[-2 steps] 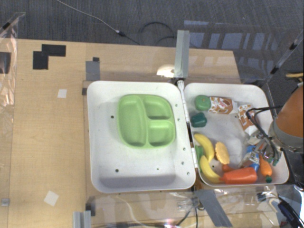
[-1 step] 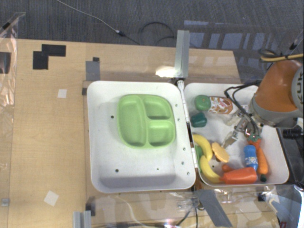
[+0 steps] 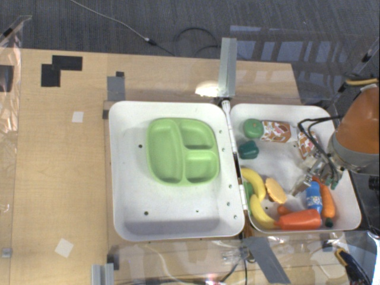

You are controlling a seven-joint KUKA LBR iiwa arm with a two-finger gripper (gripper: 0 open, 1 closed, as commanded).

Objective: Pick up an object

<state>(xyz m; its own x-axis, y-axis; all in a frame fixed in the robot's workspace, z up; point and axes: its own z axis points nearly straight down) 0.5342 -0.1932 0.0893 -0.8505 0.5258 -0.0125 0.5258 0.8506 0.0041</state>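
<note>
Toys crowd the right bin [image 3: 350,218] under the arm.
Gripper [image 3: 304,186] hangs beside a blue bottle [image 3: 313,196]; fingers' state: cannot tell.

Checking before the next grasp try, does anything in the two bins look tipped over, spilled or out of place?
Nothing looks spilled or damaged. The green divided plastic plate lies flat in the left white bin. The toys are crowded in the right white bin, the yellow banana against its left wall.

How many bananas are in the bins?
2. Both lie in the right bin by its left wall: one banana above the other banana. More may hide under the toys.
</note>
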